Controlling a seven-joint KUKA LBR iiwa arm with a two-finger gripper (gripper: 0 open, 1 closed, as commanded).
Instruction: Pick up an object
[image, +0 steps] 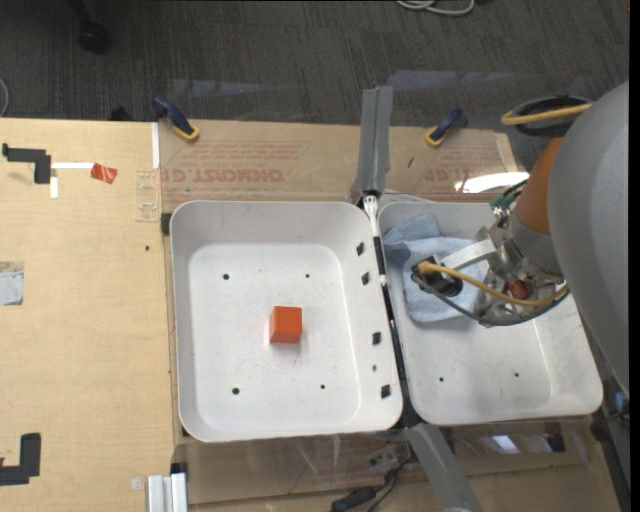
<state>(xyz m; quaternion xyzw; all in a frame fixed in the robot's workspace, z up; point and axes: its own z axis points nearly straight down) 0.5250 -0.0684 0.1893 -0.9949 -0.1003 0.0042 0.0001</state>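
Left bin holds orange block, well apart from gripper

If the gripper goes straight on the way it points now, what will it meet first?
Most likely the pale blue cloth in the right bin, lying just under the gripper; depth is hard to judge here.

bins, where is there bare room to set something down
The right bin is bare along its near half, below the blue cloth and the hand; its far half is crowded by both. The left bin is bare all around the orange block near its middle.
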